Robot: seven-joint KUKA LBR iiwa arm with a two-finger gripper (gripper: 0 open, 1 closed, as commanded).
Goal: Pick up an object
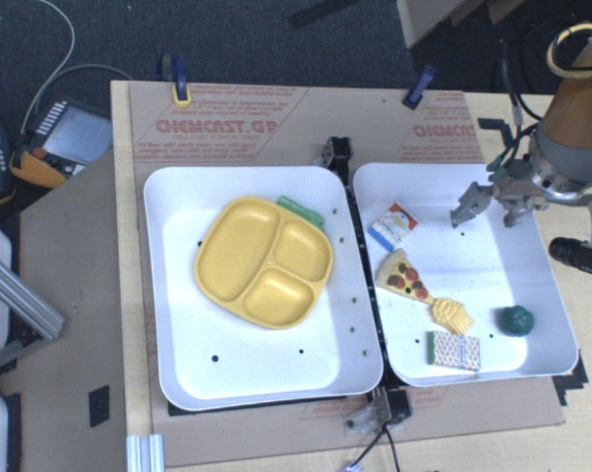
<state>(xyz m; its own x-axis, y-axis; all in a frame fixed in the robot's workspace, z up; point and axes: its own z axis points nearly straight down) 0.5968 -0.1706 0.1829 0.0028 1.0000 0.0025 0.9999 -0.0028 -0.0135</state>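
Trouble could have come from a few places. My end effector (490, 207) hung over the upper right part of the right bin (542, 264), with its two fingers spread apart and nothing between them. No toy lay right under it, so I think shutting there would have caught only air.

The things I could pick sat lower and more to the left. The little blue and white box (392, 225) lay near the bin's left wall, so a finger might have bumped that wall. The pizza slice (403, 277) and the yellow crinkly piece (451, 313) lay flat and almost touched, so I might have nudged one while going for the other. The small packet (454, 351) looked thin and hard to pinch. The dark green ball (515, 320) might have rolled away.

I counted two white bins on the desk (276, 116). The right bin held five things. The left bin (178, 362) held one yellow plate (264, 262) with three parts, and one green thing (301, 210) peeking out from behind its upper edge.
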